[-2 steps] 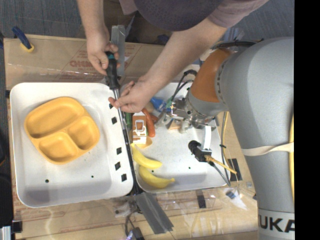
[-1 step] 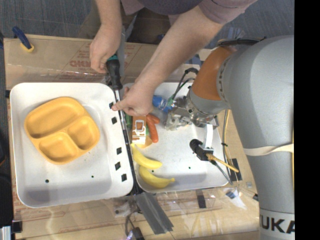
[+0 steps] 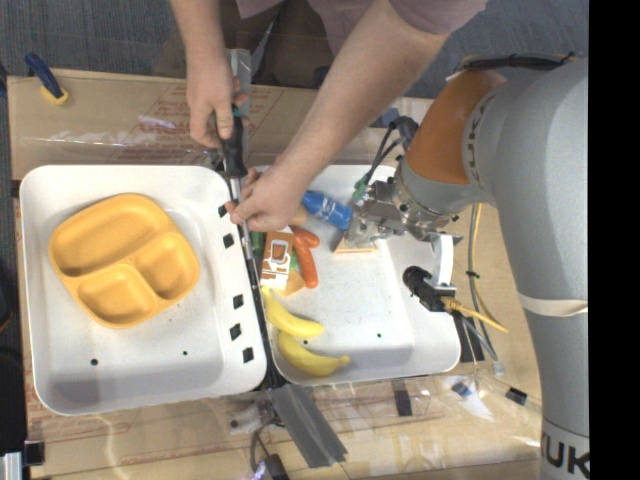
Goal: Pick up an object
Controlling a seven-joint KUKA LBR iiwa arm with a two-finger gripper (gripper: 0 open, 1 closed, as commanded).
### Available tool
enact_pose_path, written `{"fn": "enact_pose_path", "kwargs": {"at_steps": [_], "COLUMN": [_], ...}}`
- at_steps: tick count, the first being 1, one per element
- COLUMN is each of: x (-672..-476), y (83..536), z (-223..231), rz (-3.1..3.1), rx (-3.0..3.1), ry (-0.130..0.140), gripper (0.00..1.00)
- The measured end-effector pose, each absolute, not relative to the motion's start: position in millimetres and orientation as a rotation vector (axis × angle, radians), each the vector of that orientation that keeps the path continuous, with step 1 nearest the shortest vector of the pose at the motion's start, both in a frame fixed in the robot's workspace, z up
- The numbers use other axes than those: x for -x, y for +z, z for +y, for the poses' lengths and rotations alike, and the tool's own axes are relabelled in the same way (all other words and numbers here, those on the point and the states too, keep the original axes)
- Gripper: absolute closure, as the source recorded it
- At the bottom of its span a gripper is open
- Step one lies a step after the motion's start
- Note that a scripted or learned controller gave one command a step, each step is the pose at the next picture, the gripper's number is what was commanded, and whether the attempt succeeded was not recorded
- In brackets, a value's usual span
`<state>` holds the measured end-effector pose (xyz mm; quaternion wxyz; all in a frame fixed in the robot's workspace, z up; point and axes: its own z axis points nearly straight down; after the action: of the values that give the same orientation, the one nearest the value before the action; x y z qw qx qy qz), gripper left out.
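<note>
Gripper [image 3: 362,226] is low over the far part of the right bin [image 3: 380,313]; whether it is released or clenched cannot be told, and nothing is seen held in it. A tan flat block [image 3: 355,250] lies just on its near side and a blue bottle [image 3: 328,208] just to its left, with an orange carrot-shaped piece [image 3: 305,260] further left and a far banana [image 3: 290,320] and near banana [image 3: 310,358] toward the bin's near left corner. A person reaches in from the far side: one hand [image 3: 212,103] grips a black tool [image 3: 232,156] and the other hand [image 3: 268,200] rests at the divider between the bins, while the left bin [image 3: 60,373] holds a yellow divided plate [image 3: 125,258].
</note>
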<state>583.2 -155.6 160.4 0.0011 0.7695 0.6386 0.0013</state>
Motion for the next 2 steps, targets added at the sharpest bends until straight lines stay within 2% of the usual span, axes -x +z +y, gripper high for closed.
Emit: {"fn": "enact_pose_path", "kwargs": {"at_steps": [1, 2], "x": [-511.6, -537.7], "y": [173, 202], "z": [-169, -196], "rz": [1.857, 1.798], "rx": [-2.538, -2.579], "ry": [-0.005, -0.001], "gripper": [1.0, 1.0]}}
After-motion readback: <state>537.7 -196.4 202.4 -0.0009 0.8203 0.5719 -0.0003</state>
